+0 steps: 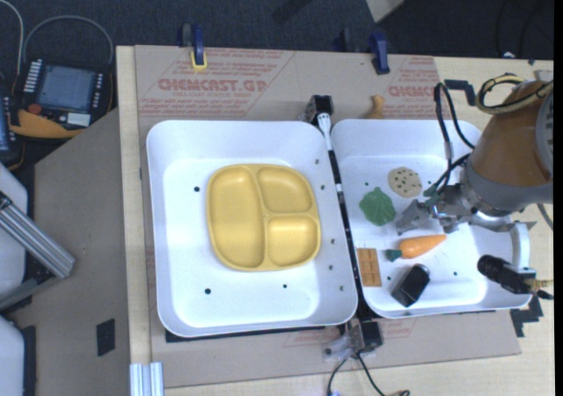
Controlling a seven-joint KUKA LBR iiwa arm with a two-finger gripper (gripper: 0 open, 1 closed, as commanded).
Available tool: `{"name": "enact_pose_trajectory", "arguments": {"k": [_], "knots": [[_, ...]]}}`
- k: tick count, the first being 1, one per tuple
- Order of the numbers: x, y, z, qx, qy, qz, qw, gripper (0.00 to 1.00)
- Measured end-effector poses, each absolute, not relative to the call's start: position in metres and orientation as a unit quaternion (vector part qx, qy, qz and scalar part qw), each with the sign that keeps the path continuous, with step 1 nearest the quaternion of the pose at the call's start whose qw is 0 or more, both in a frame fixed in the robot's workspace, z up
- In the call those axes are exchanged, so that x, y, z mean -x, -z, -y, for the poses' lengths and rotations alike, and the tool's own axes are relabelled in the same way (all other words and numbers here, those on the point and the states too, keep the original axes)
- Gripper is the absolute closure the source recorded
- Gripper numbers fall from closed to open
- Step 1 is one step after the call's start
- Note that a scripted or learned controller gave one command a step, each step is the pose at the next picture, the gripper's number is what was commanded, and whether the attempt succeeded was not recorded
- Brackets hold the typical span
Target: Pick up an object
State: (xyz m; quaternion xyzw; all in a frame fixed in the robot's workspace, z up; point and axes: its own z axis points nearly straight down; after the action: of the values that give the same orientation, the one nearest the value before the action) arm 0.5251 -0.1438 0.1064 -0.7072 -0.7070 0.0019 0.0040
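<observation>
My gripper [422, 216] hangs low in the right bin [457, 148], on the grey arm with its orange band reaching in from the right. Just below the gripper lies an orange carrot [420, 246], close to the tip; whether they touch I cannot tell. To the gripper's left sits a green leafy piece [378, 207]. A round speckled cookie [405, 179] lies behind it. A black block [410, 284] rests near the bin's front wall. A brown waffle-like piece [369, 266] lies at the front left of this bin.
The left bin [176, 209] holds a yellow divided plate [262, 215] at its middle. A ridge [339, 201] where the two bin walls meet separates the bins. Blue clamps [198, 44] hold the cardboard at the bench's back edge.
</observation>
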Motion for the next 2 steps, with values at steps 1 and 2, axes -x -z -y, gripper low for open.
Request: {"name": "enact_pose_trajectory", "arguments": {"k": [1, 2], "knots": [[-0.524, -0.083, 0.143, 0.707, -0.0009, 0.707, 0.002, 0.0], [-0.525, -0.095, 0.144, 0.707, -0.0001, 0.707, 0.0, 1.0]]}}
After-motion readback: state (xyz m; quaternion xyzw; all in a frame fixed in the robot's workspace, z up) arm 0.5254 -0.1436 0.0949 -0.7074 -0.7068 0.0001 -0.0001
